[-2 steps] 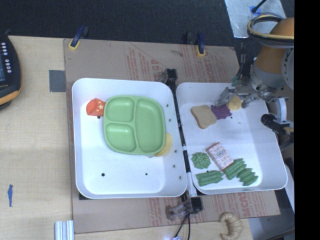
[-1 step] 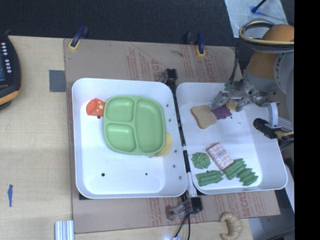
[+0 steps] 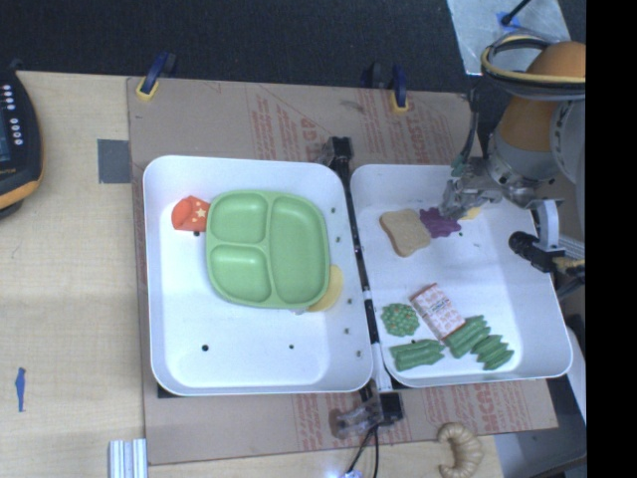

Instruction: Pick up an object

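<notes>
A small purple toy lies flat in the right bin's upper part. It sits just beside a tan bread slice.

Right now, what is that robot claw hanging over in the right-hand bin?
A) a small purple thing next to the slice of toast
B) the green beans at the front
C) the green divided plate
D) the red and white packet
A: the gripper sits at the back of the right bin, just above the purple thing beside the toast, well away from the beans and packet.
</notes>
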Controlling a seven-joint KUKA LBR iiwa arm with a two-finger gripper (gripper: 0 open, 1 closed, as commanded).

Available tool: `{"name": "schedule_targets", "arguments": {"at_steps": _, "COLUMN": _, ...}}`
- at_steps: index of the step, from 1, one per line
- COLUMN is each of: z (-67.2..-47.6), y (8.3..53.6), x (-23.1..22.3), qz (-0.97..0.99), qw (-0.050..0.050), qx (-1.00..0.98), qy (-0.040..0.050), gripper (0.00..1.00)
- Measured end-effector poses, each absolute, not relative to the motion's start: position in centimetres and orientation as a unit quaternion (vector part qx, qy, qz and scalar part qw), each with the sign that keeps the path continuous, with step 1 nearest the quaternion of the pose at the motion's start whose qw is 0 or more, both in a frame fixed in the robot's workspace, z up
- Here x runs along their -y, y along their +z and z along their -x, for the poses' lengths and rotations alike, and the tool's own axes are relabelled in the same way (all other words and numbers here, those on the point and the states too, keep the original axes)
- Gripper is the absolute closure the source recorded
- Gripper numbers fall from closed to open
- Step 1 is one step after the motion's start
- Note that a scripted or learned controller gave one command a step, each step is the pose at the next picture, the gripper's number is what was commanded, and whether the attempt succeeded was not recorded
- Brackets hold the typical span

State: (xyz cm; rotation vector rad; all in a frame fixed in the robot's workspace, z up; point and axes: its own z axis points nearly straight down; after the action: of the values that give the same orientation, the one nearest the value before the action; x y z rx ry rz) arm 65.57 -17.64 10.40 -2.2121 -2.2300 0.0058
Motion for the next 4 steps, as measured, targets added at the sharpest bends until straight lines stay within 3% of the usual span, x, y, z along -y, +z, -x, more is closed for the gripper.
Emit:
{"name": "schedule_targets", "arguments": {"at_steps": 1, "z": -65.6, "y": 10.4, "x": 17.6, "qz": 0.704, "qw": 0.000, "qx": 0.710, "qy": 0.0022, "gripper": 0.00}}
{"name": "schedule_targets", "arguments": {"at_steps": 2, "z": -65.6, "y": 11.5, "x": 17.7, "qz": 0.703, "qw": 0.000, "qx": 0.711, "qy": 0.0026, "gripper": 1.00}}
{"name": "schedule_targets", "arguments": {"at_steps": 3, "z": -65.6, "y": 11.4, "x": 17.7, "qz": 0.703, "qw": 0.000, "qx": 0.711, "qy": 0.0029, "gripper": 0.00}}
{"name": "schedule_targets", "arguments": {"at_steps": 4, "z": -65.6, "y": 12.5, "x": 17.8, "qz": 0.703, "qw": -0.001, "qx": 0.712, "qy": 0.0029, "gripper": 1.00}}
